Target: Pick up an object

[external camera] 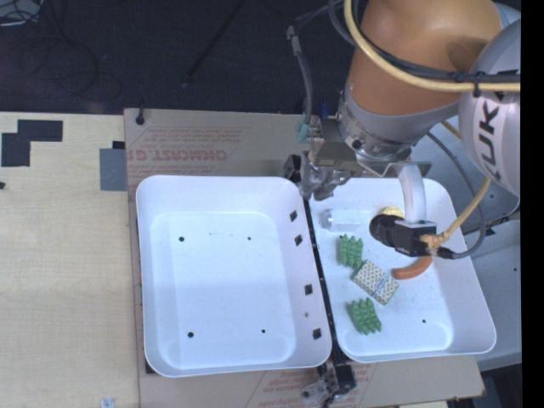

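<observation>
Camera view: gripper sits low over the far-left corner of the right bin, right by the divider with the left bin. Can't tell if it is open or closed, too dark and cluttered there; nothing visibly held.

Candidates, all in the right bin:
- clear pale piece: closest, just beside the gripper on the near side. Hard to read against the white floor; looks small and probably light and slick.
- upper green block: a bit further toward the camera from the gripper. Studded top, looks like rigid plastic. Likely light, stiff, and not fragile.
- checkered block: further out from the gripper, toward the camera and the arm side, lying at an angle close to the upper green block. Boxy, probably stiff.
- lower green block: farthest from the gripper, near the front wall. Same type as the upper one.
- orange sausage shape: off to the arm side, past the checkered block. Rounded, maybe soft, could roll or squirm out.
- yellow thing: mostly hidden, can't identify.

Best bet, judged: upper green block. Grip across its two flat side faces, not over the studs, centred so it doesn't twist. The clear piece risks slipping.
</observation>
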